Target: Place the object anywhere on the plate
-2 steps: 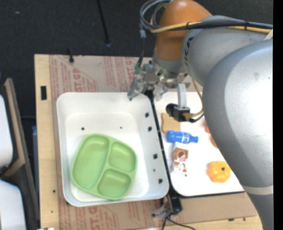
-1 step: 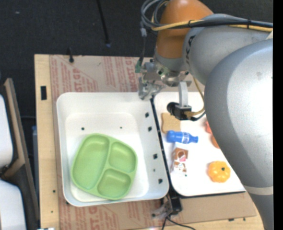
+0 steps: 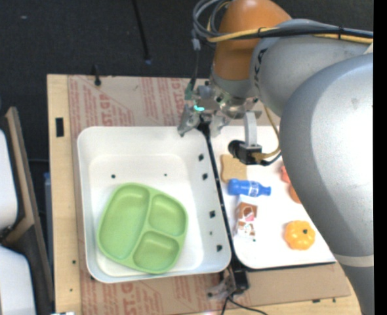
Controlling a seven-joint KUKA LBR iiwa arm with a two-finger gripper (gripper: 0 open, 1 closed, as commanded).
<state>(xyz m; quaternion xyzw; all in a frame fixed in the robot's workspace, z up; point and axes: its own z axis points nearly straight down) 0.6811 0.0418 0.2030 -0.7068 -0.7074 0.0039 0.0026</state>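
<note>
A green divided plate (image 3: 143,227) lies in the left bin (image 3: 94,151), towards its front. My gripper (image 3: 195,127) hangs over the far end of the wall between the two bins, open, with nothing between its fingers. The right bin (image 3: 272,257) holds a tan flat piece (image 3: 233,168), a blue bottle (image 3: 248,188) lying on its side, a small brown and white carton (image 3: 245,219) and an orange pumpkin-like toy (image 3: 298,235). A pink thing (image 3: 285,174) peeks out from under the arm.
The big grey arm (image 3: 325,110) covers the right side of the right bin. Both bins rest on a cardboard-covered bench (image 3: 128,100). The far half of the left bin is bare white floor.
</note>
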